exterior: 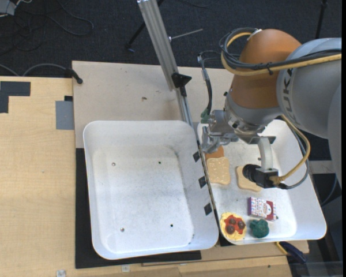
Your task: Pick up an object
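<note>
From the single overhead view, the bench (29,154) of pale wood fills the left of the frame, with dark grey rectangular patches near its upper left, and a lighter tan board (127,91) lies behind the bins at centre. Beyond the board, across the top of the frame, is a dark carpeted floor (75,22) with loose cables, and a slanted aluminium rail (161,42) runs from the top centre down toward the gap between the bins. The left bin (104,235) is white and speckled with small dark dots. The right bin (303,224) holds the loose objects: a tan cracker-like slab (219,170) beside the dividing wall, a pale bread-shaped piece (246,180) partly covered by a black part of the arm, a small purple and white packet (260,207), a green lump (259,228), and a yellow plate (233,224) with red pieces on it at the lower edge. The grey arm (311,85) with its orange band enters from the right and hides much of the upper part of the right bin. The tool (212,145) sits low at the upper left of that bin, just above the slab, with a small orange-brown thing (215,152) at its tip; I cannot tell whether it is spread wide, narrow, or gripping anything. The bin's right corner is cut off.
</note>
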`<state>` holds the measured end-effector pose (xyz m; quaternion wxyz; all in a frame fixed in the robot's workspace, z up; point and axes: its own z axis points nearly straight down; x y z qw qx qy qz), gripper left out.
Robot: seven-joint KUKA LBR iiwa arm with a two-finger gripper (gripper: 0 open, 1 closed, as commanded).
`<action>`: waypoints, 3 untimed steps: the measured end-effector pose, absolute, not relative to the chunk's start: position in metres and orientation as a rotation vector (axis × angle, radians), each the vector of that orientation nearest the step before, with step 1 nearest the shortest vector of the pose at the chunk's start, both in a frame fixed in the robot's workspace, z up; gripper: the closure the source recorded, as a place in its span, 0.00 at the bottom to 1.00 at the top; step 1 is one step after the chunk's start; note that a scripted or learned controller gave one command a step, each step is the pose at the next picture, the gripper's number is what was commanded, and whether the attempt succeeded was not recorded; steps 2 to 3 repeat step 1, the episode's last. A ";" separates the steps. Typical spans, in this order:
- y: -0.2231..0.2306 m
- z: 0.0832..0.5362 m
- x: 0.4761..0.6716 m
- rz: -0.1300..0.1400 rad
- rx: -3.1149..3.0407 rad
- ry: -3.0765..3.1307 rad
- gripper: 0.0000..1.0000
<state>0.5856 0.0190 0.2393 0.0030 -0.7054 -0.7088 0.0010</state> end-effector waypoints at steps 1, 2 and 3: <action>0.065 0.238 0.555 0.006 -2.213 -2.221 1.00; 0.065 0.238 0.555 0.006 -2.213 -2.221 1.00; 0.065 0.238 0.555 0.006 -2.213 -2.221 1.00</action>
